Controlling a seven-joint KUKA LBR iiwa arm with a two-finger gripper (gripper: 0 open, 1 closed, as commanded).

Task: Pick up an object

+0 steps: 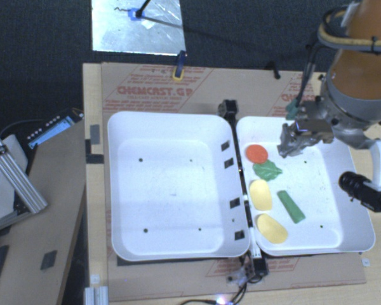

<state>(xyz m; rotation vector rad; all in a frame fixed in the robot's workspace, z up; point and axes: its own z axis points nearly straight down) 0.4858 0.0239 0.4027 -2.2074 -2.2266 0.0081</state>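
The right bin [343, 234] holds several small items along its left side. A red disc [256, 153] lies near the top, with a green leafy piece [267, 169] just below it. Further down lie a pale yellow piece [261, 195] and a deeper yellow oval [272, 228]. A green bar [291, 206] lies slanted to their right. My gripper [291, 146] hangs over the upper part of this bin, just right of the red disc. Nothing shows between its fingers.
The left bin [124, 234] sits beside the right one, joined by a black hinge strip [238, 189]. Both rest on a cardboard sheet [152, 84]. A black fitting [363, 192] juts over the right bin's right rim. A metal plate [136, 18] lies beyond the bench.
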